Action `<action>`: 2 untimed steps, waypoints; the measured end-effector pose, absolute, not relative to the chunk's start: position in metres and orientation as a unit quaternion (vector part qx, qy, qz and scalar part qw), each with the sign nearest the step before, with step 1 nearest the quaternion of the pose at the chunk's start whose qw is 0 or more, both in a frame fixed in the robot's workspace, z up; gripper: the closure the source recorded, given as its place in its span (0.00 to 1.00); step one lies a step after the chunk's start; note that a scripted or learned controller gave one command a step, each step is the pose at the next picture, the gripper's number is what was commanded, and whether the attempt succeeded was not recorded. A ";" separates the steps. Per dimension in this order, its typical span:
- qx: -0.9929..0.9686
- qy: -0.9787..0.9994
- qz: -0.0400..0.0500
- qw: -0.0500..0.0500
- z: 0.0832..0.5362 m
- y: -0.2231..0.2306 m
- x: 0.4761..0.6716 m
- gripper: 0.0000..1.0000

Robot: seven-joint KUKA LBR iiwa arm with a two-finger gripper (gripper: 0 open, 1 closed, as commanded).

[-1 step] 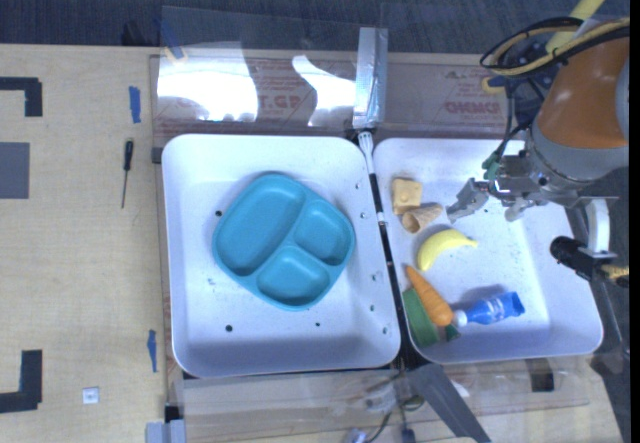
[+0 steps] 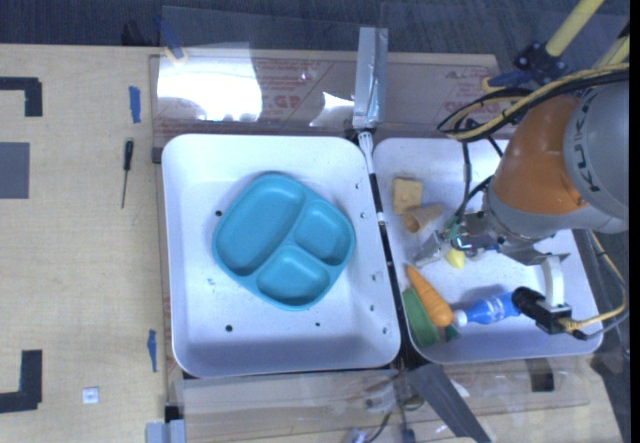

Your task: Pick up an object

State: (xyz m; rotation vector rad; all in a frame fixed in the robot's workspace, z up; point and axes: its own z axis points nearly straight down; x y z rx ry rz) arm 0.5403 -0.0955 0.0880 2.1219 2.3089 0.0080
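Reaching arm: I come in from the right, my orange band [image 2: 535, 171] hanging over the far right part of the right bin [image 2: 520, 346].
Gripper [image 2: 452, 241]: low over the middle of the right bin, pointing left toward the divider between the two bins.
Grip: I cannot tell from this angle whether it is spread or closed, and no object is seen clamped in it.
Yellow piece [image 2: 457, 257]: just beside my tip, on its near side; whether we touch is unclear.
Tan chunk [image 2: 406, 193]: at the far left of the right bin, near the divider.
Beige piece [image 2: 422, 218]: just near of the tan chunk, left of my tip.
Carrot [image 2: 430, 299]: lying at a slant along the near left of the right bin.
Green piece [image 2: 418, 323]: against the carrot's near left side, in the bin's near left corner.
Blue bottle [image 2: 488, 312]: on its side just right of the carrot, in the near part of the bin.
Left bin [image 2: 190, 231]: carries a blue divided plate [image 2: 285, 239] at its centre, well apart from me.
Bench [image 2: 70, 261]: pale wood, spreading out to the left of both bins.
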 end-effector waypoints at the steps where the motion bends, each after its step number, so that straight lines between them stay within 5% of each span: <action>1: 0.677 0.736 0.004 0.006 0.100 -0.096 0.542 1.00; 2: 0.715 0.700 0.004 0.003 0.220 -0.053 0.585 1.00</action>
